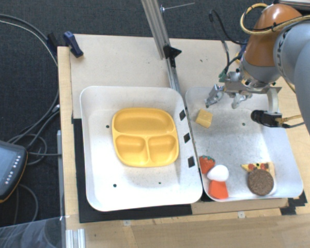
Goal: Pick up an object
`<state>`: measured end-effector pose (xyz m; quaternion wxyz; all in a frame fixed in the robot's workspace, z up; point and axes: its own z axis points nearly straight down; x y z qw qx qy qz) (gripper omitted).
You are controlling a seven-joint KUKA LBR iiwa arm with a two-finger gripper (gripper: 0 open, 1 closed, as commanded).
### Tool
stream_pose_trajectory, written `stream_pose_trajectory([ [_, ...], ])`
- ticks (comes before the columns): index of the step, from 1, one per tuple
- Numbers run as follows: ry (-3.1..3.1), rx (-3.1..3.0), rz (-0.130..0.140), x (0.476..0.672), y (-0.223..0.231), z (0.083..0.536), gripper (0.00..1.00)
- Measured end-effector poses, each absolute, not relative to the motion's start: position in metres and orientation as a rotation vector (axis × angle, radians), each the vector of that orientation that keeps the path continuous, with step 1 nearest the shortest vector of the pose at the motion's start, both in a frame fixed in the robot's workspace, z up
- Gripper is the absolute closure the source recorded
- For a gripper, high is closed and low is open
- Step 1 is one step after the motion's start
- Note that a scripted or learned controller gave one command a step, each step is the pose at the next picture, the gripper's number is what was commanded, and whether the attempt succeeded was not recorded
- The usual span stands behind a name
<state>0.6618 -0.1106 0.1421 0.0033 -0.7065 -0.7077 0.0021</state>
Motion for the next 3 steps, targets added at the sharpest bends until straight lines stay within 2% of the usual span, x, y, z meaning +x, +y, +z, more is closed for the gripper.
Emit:
stream_pose_trajectory([
  [1, -2.223, -2.221, -0.002, 0.663, -0.11, 0.092, 0.0],
  [2, -2.228, -2.223, -0.007, 0.665, -0.11, 0.107, 1.0],
  [3, -2.228, -2.225, -0.008, 0.676, -0.113, 0.167, 1.0],
])
